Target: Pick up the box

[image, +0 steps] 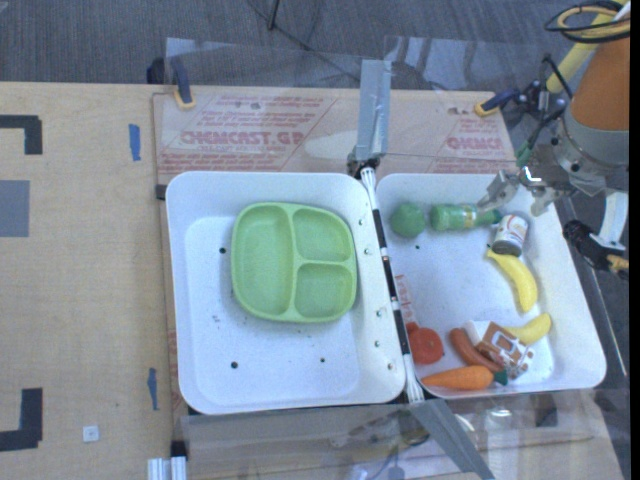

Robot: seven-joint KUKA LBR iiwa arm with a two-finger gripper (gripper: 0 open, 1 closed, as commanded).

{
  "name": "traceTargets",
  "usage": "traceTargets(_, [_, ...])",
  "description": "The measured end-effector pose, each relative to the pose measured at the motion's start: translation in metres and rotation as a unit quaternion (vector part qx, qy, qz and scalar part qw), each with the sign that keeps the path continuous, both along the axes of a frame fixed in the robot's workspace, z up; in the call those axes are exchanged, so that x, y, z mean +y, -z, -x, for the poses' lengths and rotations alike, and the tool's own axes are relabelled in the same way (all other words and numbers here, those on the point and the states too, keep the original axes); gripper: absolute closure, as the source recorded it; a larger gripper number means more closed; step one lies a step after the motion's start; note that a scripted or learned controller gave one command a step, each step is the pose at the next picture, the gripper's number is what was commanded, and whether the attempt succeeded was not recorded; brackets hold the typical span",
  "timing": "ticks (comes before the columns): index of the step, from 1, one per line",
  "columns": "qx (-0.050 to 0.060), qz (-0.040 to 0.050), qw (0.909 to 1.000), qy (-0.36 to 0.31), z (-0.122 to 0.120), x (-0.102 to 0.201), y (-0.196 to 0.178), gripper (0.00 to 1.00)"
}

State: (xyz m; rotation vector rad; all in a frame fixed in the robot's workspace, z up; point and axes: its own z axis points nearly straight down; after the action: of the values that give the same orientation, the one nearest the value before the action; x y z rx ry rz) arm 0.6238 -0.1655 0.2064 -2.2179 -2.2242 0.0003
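The box (pixel 501 347) is small, white with orange print, and lies near the front of the right bin (pixel 585 353). It rests between a sausage (pixel 468 348) and a small yellow banana (pixel 534 328). My gripper (pixel 520 196) hangs over the far right part of that bin, well behind the box. Its fingers are spread open with nothing between them. Just below it stands a small white jar with a red label (pixel 511 234).
The right bin also holds a green ball (pixel 407 219), a green bottle (pixel 462 216), a larger banana (pixel 517 279), a tomato (pixel 427 345) and a carrot (pixel 460 377). A green divided plate (pixel 295 262) lies in the left bin (pixel 200 348).
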Motion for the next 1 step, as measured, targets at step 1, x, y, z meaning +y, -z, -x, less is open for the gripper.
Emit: traceTargets(1, [0.0,0.0001,0.999,-0.045,0.0798,0.0421,0.0608,0.0])
